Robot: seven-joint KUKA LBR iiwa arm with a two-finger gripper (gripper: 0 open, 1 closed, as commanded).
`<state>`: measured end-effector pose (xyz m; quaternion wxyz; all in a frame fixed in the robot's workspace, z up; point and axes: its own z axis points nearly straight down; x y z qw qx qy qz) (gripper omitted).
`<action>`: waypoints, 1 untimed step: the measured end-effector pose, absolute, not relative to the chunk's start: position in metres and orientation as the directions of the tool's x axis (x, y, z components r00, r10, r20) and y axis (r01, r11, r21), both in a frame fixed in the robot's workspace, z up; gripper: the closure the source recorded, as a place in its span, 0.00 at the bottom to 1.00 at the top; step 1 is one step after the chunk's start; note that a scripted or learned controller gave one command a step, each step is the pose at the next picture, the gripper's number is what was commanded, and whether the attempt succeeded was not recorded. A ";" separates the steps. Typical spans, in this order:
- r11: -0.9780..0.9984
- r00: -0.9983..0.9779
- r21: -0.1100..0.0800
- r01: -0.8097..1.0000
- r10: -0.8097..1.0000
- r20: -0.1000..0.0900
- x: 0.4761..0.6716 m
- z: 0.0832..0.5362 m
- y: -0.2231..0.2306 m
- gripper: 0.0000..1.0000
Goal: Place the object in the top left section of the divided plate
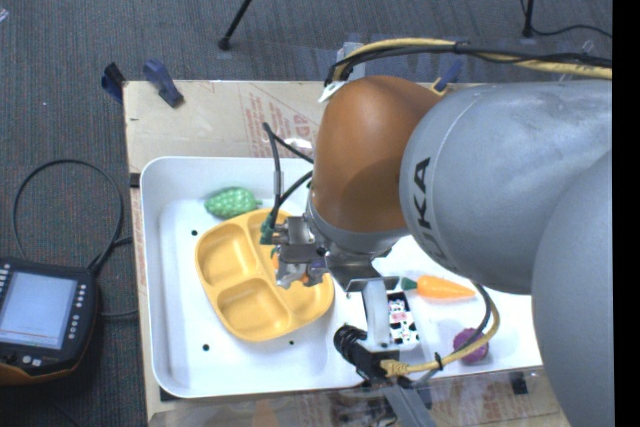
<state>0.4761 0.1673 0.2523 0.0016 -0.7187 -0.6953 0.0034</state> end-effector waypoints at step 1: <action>0.282 -0.282 -0.009 0.959 0.959 -0.001 0.475 0.203 0.187 1.00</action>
